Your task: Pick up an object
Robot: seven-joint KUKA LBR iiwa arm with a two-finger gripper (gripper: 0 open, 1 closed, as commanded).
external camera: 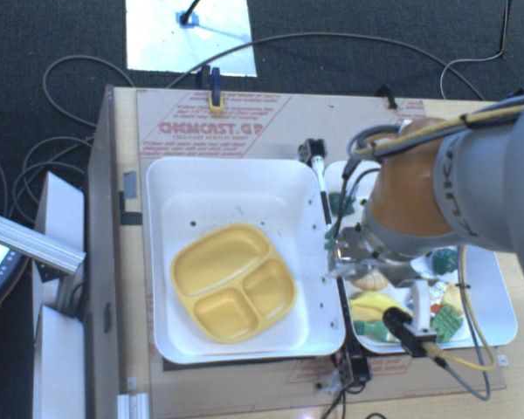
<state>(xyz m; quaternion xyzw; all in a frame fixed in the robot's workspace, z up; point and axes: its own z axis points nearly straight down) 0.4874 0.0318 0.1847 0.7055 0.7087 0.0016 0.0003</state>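
**Jaws out of sight, gripper low in the right bin**

Jaws are hidden under the big grey and orange arm (419,190), so I cannot tell if they are open or shut, or if they have anything. On my screen the gripper (348,267) sits low at the left side of the right bin (506,317), close to the wall next to the left bin (244,168).

I think it is going for a small tan lump (369,280), just beside the gripper. Right below that lies a yellow banana toy (375,305). A green bumpy toy (447,321) lies further right in the same bin.

The tan lump looks small and light. I cannot tell if it is hard or squishy. It looks round and smooth, so I think it could slip out or roll away. I would grab it across its middle and squeeze gently. The banana toy is very near it, so a grab could bump that too.

The left bin has a yellow tray (234,282) with three parts. It looks wide and flat, hard to pinch, so I would leave it.
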